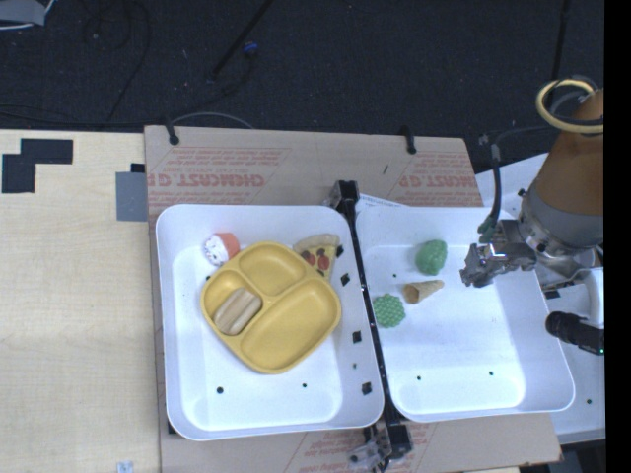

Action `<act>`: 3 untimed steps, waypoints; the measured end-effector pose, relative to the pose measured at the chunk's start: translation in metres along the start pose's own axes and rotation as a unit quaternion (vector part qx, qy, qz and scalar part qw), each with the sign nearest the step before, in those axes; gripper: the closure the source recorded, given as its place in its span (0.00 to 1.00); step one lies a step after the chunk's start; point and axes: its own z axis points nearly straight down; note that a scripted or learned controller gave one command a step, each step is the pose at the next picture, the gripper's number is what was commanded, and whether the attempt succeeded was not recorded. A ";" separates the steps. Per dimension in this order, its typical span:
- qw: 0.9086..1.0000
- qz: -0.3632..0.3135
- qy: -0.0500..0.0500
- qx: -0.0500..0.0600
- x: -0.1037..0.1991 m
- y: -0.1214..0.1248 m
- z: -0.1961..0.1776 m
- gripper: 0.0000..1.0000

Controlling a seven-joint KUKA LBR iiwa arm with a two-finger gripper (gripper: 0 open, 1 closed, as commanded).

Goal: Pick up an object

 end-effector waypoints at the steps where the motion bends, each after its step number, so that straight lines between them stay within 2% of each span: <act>1: 1.000 -0.001 0.001 0.003 0.049 -0.009 -0.003 1.00; 3: 1.000 -0.002 0.001 0.003 0.148 0.003 0.002 1.00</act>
